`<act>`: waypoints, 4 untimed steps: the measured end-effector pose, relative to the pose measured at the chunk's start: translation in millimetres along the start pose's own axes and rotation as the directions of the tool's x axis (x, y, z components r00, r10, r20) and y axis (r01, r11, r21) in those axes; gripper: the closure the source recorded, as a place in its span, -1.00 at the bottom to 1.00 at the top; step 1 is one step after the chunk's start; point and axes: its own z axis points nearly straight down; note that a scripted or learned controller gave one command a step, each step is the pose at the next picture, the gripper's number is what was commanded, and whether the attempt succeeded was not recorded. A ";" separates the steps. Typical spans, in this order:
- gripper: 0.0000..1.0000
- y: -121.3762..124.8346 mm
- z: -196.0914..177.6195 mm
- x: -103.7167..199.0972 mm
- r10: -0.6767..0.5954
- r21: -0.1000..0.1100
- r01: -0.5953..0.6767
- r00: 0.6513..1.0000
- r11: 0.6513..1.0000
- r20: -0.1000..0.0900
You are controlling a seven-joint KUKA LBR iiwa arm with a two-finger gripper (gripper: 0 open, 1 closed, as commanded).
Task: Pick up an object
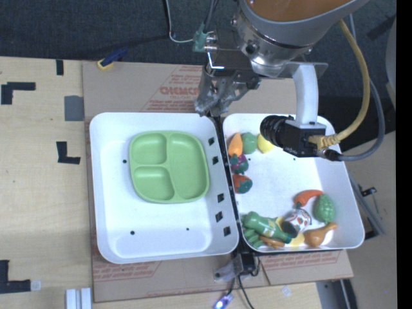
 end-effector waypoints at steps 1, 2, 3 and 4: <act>1.00 24.3 -0.2 -27.4 0.007 -0.001 -0.007 1.000 1.000 0.002; 1.00 29.1 82.3 -92.2 0.013 0.009 -0.013 1.000 1.000 0.004; 1.00 8.1 118.6 -74.6 0.004 0.006 -0.004 1.000 1.000 0.002; 1.00 -2.3 236.8 -114.7 0.011 0.013 -0.011 1.000 1.000 0.004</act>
